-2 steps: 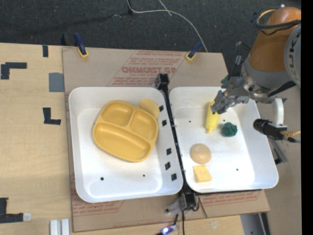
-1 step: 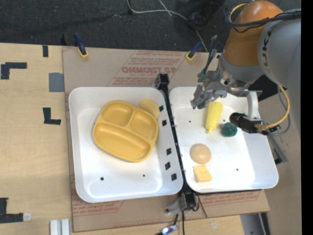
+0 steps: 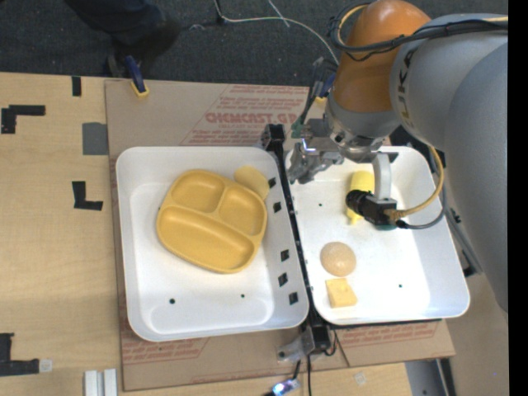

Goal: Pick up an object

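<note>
- The hand's (image 3: 318, 162) fingertips are too muddled to read.
- The yellow object (image 3: 360, 181) just beside it is partly covered by a black fitting (image 3: 370, 205).
- The arm (image 3: 462, 97) is cut off at the right edge.

Red print, apparently "CHEMCAST", on the brown cardboard sheet (image 3: 239, 114), smaller lettering illegible

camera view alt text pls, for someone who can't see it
A grey and orange robot arm lowers its hand over the right white bin, which holds a yellow block, a round beige piece and a yellow cube. The left white bin holds a yellow divided tray.
</note>
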